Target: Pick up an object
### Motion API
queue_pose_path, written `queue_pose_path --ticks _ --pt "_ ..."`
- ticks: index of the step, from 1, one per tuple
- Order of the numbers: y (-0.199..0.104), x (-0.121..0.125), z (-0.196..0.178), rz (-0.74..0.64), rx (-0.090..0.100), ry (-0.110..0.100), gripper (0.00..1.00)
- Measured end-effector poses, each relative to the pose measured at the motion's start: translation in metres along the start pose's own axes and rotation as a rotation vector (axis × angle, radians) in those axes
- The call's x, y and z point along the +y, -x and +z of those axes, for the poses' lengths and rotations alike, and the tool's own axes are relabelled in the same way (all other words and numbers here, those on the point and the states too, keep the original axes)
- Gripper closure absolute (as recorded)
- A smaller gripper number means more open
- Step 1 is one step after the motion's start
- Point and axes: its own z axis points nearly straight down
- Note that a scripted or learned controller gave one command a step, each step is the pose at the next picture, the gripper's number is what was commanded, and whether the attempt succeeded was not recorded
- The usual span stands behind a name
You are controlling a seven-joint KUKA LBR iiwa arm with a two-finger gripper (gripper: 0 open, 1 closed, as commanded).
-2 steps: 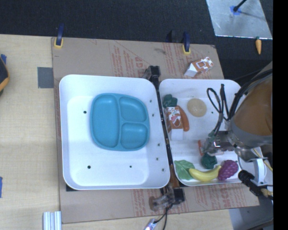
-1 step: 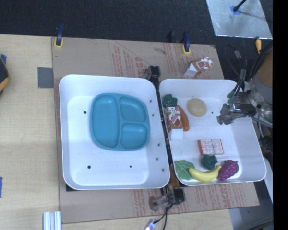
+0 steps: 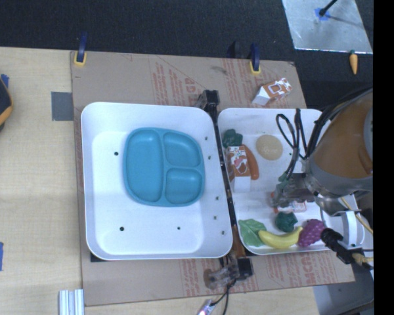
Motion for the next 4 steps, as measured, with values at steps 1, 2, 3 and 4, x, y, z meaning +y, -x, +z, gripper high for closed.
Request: queue_pose_path --ticks 1,2,3,4 --pt "0.051 0.031 -0.153 0.0 -0.002 0.006 0.0" --pt "0.021 0.085 -0.053 0.0 0.0 0.001 0.0" --pt "0.022 0.085 -0.064 -0.003 -0.001 0.001 1.0" --pt "-0.036 0.121 -0.085 0.0 0.0 0.003 1.0"
